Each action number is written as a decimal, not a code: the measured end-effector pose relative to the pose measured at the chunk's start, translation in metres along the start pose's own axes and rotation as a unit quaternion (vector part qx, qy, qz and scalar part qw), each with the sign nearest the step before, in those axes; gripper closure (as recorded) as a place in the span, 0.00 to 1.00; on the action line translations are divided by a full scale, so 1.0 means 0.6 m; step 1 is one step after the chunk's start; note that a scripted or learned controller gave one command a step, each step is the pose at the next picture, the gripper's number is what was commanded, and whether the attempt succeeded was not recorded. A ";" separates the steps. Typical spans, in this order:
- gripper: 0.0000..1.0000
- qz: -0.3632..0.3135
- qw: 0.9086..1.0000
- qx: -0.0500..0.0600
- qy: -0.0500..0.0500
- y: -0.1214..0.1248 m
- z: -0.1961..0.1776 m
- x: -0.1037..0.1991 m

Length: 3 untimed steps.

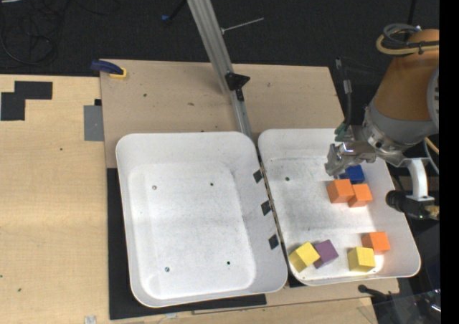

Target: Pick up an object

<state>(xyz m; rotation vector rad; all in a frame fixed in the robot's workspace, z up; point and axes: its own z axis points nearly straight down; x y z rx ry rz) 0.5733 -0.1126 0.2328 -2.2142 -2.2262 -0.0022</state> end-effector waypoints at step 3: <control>1.00 0.001 1.000 0.001 0.000 0.096 0.033 0.224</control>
